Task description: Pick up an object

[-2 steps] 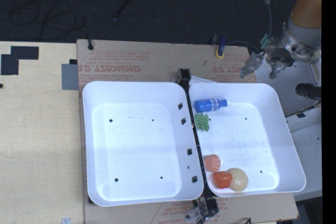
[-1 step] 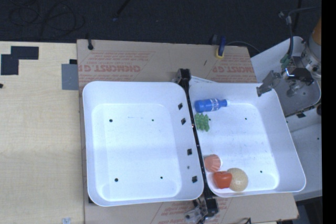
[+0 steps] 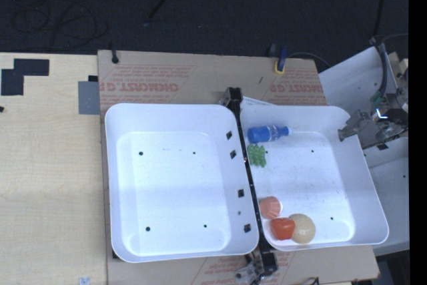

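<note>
Here, two shallow white plastic bins are seen side by side on a cardboard-covered bench, the left bin [image 3: 127, 143] and the right bin [image 3: 347, 183] being joined along a dark central divider [image 3: 241, 170]. Everything that might be picked is found in the right bin, crowded toward that divider. A blue plastic bottle [image 3: 267, 133] is laid on its side near the bin's far left corner, its cap end pointed to the right. Just below it, a small green leafy cluster [image 3: 257, 155] is rested against the divider wall. Further toward the near edge, three rounded pieces are bunched together: a pale orange peach-like fruit [image 3: 269, 206], a red tomato-like fruit [image 3: 282, 228] and a cream-yellow round fruit [image 3: 302, 227], the last two touching, and all three tucked into the near left corner where the bin's sloped wall appears to have gathered them.

At the right edge of the scene, the robot's grey metal gripper [image 3: 373, 125] is held over the right bin's far right rim, well apart from every object. Nothing is seen between its fingers, though its hardware is too small and cluttered for its opening to be judged; that cannot be told. The pick is judged not yet begun: a reach across the bin toward the divider side would be called for. The bottle, lying alone with free space around it, is judged the easier target; the cornered fruits would leave the fingers little room against the wall.
</note>
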